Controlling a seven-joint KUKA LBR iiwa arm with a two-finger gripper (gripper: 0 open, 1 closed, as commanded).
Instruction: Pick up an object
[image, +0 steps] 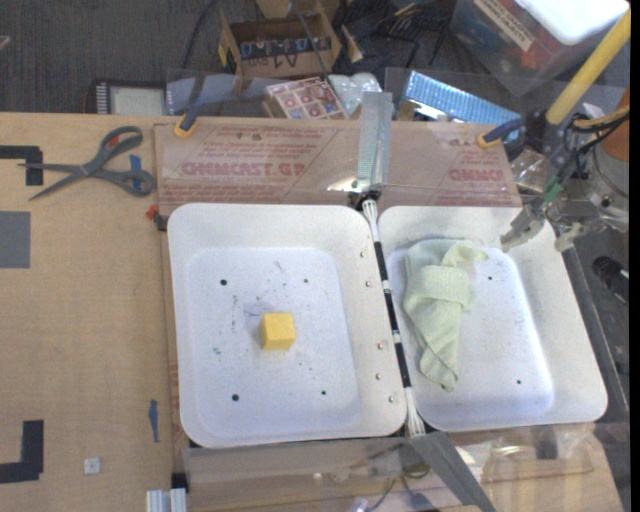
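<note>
A small yellow cube (279, 331) lies near the middle of the left bin (200, 240). A crumpled pale green cloth (441, 305) lies in the left half of the right bin (570, 370), running from its far side toward the front. My gripper (540, 234) hangs over the far right corner of the right bin, to the right of the cloth's upper end and apart from it. Its two grey fingers (513, 233) are spread, and nothing sits between them.
Scissors (100, 168) lie on the bench at the far left. A clear plastic sheet (260, 165) and a metal bar (374, 140) stand behind the bins, with boxes and cables beyond. Cables and arm parts crowd the right edge.
</note>
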